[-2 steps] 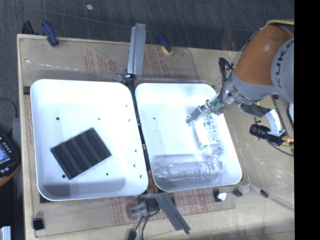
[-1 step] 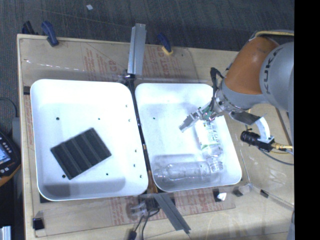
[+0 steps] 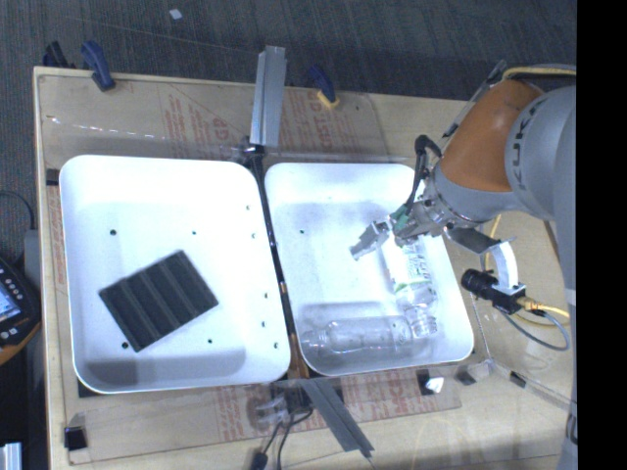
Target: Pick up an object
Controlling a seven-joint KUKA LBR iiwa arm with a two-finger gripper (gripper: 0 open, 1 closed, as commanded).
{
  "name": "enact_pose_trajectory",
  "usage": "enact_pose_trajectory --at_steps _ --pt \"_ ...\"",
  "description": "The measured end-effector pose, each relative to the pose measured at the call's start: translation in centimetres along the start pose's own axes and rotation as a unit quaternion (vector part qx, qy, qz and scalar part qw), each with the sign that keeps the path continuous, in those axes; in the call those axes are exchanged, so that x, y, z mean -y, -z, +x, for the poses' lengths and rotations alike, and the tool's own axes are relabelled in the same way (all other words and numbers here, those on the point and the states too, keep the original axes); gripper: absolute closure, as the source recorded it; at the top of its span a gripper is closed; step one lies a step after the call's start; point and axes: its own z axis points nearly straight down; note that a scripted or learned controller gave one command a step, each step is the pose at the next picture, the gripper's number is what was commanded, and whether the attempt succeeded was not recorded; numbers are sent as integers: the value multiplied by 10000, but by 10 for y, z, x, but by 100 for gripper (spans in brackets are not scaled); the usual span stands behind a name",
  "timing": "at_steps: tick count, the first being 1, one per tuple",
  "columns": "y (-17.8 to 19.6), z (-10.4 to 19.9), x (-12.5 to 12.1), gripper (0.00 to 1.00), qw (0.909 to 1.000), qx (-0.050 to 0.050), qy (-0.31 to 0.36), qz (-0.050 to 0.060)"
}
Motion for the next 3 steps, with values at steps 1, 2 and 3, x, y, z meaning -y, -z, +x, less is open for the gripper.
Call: enact_pose_trajectory --at_steps 1,2,3 --pt "-10 -4 -13 0 9998 23 183 -27" --pt "-10 -4 -13 0 9998 23 182 -27" --pt "-80 44 -51 0 9997 5 -251 -2"
